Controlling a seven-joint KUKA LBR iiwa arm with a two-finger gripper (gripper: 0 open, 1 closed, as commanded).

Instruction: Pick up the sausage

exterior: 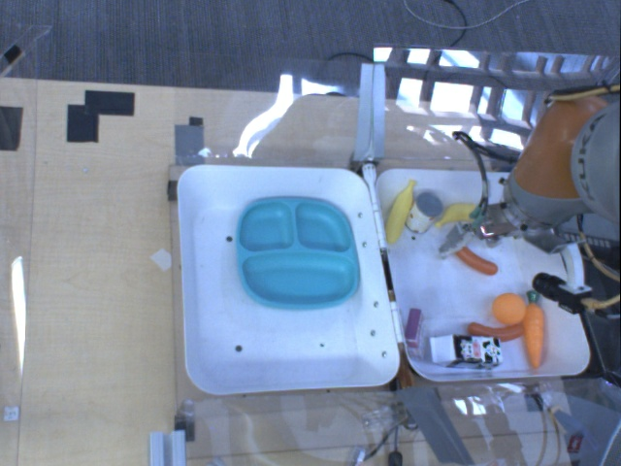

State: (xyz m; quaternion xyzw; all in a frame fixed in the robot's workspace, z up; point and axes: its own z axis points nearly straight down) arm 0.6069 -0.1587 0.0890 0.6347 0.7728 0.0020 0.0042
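Note:
A short orange-red sausage (pixel 478 261) lies in the middle of the right bin (pixel 558 365). My gripper (pixel 462 240) hangs over the sausage's upper left end, close above or touching it; nothing is seen lifted. A second, darker red sausage (pixel 495 331) lies lower in the same bin, beneath an orange (pixel 508 308). The grey arm with its orange band (pixel 548 158) reaches in from the right.
The right bin also holds a banana (pixel 399 212), a small can (pixel 423 209), a yellow piece (pixel 456 214), a carrot (pixel 534 334), a small box (pixel 467 349) and a purple item (pixel 414 326). The left bin (pixel 209 289) holds a blue divided plate (pixel 297 251).

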